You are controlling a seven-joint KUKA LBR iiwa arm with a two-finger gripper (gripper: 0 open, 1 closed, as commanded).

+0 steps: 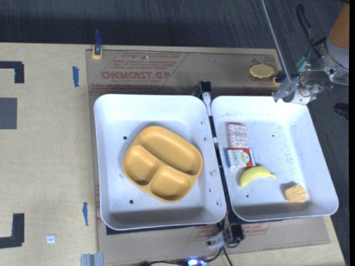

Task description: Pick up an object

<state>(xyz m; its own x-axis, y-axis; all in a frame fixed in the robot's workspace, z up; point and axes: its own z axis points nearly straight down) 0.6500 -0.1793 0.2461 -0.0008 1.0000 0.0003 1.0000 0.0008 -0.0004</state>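
Your two-finger gripper (289, 90) is hovering past the right white bin's (319, 165) far corner; I cannot tell its state.

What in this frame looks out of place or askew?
One thing: a round yellow cookie-like item lies on the brown board behind the right bin, outside both bins. The yellow divided tray sits at a slant in the left bin. Nothing looks spilled or damaged.

red "chemcast gp" printed on brown board (183, 71).
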